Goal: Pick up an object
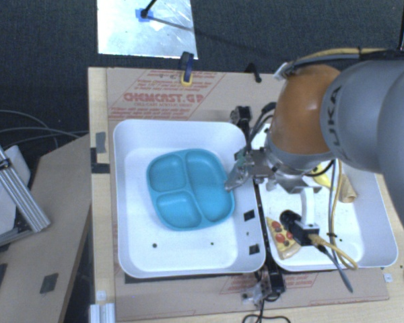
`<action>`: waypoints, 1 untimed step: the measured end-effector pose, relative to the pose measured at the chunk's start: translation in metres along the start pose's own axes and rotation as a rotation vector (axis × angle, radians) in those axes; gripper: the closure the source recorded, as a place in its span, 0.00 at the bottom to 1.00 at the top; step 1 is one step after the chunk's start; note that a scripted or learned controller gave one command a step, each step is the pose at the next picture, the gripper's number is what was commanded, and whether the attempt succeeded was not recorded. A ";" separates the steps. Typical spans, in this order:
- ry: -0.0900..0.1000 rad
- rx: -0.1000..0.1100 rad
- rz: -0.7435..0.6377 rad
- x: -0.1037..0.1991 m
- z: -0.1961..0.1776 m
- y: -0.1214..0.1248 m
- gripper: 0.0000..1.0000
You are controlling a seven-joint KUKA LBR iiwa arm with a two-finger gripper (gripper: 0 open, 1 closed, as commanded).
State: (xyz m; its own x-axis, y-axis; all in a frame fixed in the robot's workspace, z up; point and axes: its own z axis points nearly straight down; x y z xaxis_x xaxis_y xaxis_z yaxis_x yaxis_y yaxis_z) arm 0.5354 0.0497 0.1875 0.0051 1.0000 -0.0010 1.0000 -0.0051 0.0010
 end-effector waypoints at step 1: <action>0.002 -0.007 -0.012 0.038 -0.012 0.064 0.00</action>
